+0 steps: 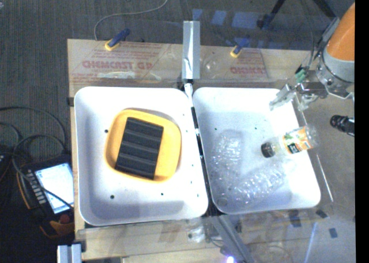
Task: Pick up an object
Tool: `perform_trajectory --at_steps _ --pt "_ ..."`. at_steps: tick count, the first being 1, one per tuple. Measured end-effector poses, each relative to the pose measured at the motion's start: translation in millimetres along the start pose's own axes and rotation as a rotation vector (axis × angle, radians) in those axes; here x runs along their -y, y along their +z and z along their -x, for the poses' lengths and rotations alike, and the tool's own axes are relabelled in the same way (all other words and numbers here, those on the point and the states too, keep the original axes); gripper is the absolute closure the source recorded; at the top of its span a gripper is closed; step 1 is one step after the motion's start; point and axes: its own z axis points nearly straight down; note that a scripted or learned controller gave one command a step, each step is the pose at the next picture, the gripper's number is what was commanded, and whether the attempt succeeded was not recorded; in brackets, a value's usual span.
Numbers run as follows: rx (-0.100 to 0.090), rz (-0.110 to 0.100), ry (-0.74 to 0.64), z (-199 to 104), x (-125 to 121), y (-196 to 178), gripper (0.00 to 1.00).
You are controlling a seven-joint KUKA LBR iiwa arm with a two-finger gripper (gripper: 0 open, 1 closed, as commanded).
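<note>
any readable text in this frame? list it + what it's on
"CHEMCAST GP": red print on the protective sheet behind the left bin.
Red print on the sheet behind the right bin: partly hidden, unreadable.
Label on the small bottle: green and orange, too blurred.
Tablet screen on the floor: too small.

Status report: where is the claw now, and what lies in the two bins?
Claw over right bin's far right corner, nothing seen in it. Small bottle lying in right bin beside crumpled clear plastic. Yellow-and-black object in left bin.
</note>
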Motion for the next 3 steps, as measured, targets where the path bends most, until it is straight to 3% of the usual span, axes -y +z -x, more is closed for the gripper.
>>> perform_trajectory --at_steps 1,2,3 --pt "0.002 -0.001 -0.225 -10.0 -26.1 -114.9 0.0" --pt "-0.001 0.001 -0.204 0.4 0.3 -124.9 0.0" --pt "0.0 0.002 -0.205 -0.6 -0.8 -134.2 1.0"
